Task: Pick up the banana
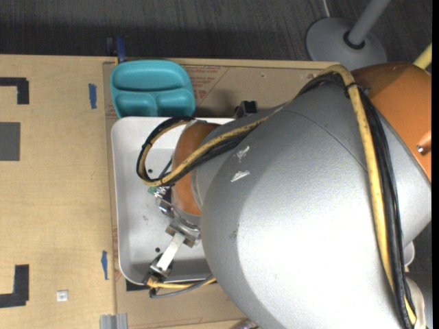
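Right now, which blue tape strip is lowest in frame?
The blue tape strip just left of the white bin, near its lower corner. A second strip sits left of the teal tray, a third strip above it.

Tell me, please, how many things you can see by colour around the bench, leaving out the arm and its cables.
Teal: 1, the tray above the bin.
White: 1, the bin the arm reaches into.
Blue: 3, tape marks on the bench.
Black: 4, marks at the left edge.
Total: 9.
The arm covers much of the bin, so anything beneath it goes uncounted.
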Robot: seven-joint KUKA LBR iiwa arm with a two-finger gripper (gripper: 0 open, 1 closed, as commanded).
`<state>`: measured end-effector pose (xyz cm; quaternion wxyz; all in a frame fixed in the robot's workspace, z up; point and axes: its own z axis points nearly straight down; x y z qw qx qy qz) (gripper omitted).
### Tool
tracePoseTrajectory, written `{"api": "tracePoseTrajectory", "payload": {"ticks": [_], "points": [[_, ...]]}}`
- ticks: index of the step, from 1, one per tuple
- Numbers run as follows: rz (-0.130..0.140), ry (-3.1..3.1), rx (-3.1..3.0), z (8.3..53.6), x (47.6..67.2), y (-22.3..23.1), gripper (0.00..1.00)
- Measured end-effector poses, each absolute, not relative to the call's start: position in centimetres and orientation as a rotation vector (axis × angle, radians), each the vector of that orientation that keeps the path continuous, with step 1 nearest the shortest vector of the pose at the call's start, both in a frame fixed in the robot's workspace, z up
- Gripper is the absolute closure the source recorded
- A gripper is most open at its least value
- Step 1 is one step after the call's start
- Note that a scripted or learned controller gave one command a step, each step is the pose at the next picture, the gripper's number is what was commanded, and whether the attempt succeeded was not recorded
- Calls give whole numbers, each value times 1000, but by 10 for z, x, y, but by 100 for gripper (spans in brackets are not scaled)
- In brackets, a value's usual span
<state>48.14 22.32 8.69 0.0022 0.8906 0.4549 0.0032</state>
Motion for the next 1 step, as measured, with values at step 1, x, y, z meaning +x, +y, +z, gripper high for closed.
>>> {"api": "tracePoseTrajectory", "payload": {"ticks": [1], "points": [[-1, 1974, 2443, 86, 480, 223, 100]]}}
